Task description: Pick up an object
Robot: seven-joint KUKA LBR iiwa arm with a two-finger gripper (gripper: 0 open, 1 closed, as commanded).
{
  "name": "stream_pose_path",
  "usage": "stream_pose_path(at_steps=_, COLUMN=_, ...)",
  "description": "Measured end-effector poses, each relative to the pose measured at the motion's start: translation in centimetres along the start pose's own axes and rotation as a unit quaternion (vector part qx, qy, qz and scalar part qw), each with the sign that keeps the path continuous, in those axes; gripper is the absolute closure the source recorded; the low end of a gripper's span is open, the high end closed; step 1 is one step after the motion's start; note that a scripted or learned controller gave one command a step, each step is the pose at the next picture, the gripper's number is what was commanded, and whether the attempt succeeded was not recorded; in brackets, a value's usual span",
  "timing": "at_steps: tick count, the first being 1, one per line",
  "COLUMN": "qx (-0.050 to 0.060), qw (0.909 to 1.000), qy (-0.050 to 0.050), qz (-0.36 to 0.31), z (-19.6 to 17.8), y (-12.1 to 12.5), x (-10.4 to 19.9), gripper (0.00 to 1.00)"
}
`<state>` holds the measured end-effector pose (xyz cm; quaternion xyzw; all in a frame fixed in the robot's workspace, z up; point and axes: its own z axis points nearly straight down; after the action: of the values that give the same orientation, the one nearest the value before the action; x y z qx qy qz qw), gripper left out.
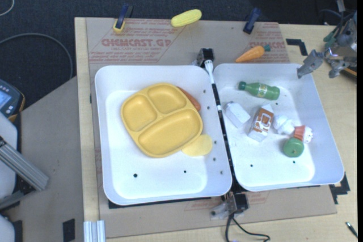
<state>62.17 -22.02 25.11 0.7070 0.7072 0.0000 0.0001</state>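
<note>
Lower left bin (113, 178): yellow tray (161, 119) parked | right bin (326, 170): green ball (293, 147), carton (261, 123), green bottle (259, 89) loose, easy pickings | upper right edge: gripper (323, 62) off the bin, jaws spread, holding nothing

A yellow banana-shaped toy (186, 18) and a toy carrot (252, 54) lay on the brown board (142, 42) behind the bins, with two blue clamps (121, 18) at the board's far edge.

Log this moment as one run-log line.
gripper: above right bin's far-right corner, holding nothing | green bottle: lying in right bin | pick: not started
</note>
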Motion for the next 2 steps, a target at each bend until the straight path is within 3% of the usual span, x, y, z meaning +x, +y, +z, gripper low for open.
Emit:
stream_pose_path(at_steps=1, qx=-0.011, qw=0.9999, qy=-0.002, qz=-0.003, z=-20.3, y=-1.4, x=6.3, gripper=0.0)
stream_pose_path(at_steps=2, qx=0.0, qw=1.0, qy=0.001, qz=-0.003, z=-20.2, y=-6.6, x=13.1, gripper=0.0)
